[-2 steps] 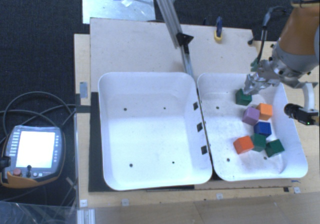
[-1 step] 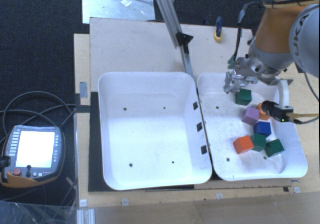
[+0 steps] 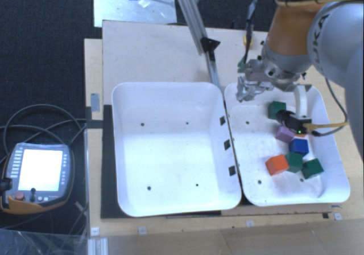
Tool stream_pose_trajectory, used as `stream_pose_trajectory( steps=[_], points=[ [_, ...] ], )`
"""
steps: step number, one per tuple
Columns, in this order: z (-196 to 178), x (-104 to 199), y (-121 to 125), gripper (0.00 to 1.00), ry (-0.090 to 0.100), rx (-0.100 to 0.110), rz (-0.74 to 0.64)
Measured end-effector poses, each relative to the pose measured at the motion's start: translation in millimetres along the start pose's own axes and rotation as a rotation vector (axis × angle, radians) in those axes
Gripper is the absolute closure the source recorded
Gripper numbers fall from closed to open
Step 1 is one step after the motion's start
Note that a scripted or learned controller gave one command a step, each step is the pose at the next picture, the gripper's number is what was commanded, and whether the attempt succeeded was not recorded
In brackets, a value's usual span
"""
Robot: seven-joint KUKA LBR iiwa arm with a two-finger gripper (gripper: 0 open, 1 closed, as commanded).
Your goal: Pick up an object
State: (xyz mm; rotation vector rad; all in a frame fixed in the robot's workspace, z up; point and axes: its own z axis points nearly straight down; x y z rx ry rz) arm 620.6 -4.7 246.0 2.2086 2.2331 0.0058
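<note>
Several small blocks lie in the right bin (image 3: 250, 191). A dark green block (image 3: 277, 109) sits near the back, with a purple block (image 3: 284, 133) and a blue block (image 3: 299, 145) in front of it. Nearer the front are an orange block (image 3: 277, 164) and two more green blocks (image 3: 294, 161) (image 3: 312, 168). My gripper (image 3: 247, 91) hangs over the back left corner of the right bin, to the left of the dark green block and apart from every block. I see nothing held in it.
The left bin (image 3: 122, 134) stands beside the right one, their walls meeting at the middle. A slanted metal pole (image 3: 193, 15) rises behind the bins. A teach pendant (image 3: 37, 177) lies at the far left, off the bench.
</note>
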Motion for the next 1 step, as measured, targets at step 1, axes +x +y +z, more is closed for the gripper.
stream_pose_trajectory(
  steps=[1],
  points=[
    [13.0,48.7,7.5,1.00,0.000,0.002,0.001]
  ],
)
